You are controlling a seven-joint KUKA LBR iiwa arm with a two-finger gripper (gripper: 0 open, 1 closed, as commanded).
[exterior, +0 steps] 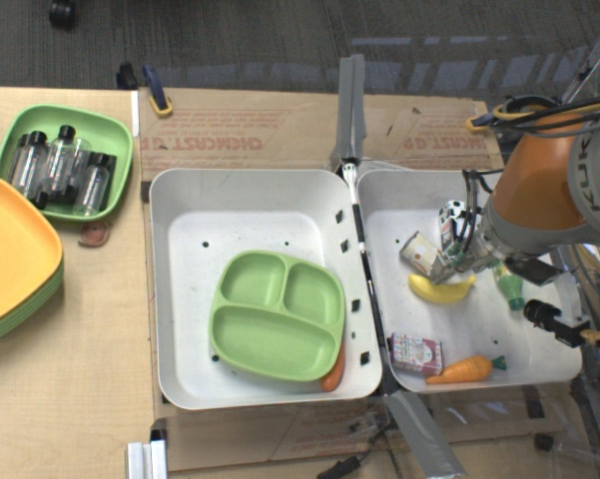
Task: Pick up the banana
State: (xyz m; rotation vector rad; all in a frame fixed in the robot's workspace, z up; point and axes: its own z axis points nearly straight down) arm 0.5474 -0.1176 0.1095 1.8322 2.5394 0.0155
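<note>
The yellow banana lies curved on the floor of the right bin, near its middle. My gripper hangs over the banana's upper right part and looks to be touching or nearly touching it. The grey arm with its orange band comes in from the right above the bin. The banana still rests on the bin floor.
In the right bin a tan and white packet sits just left of the gripper, a green item to its right, a pink box and a carrot at the front. The left bin holds a green divided plate.
</note>
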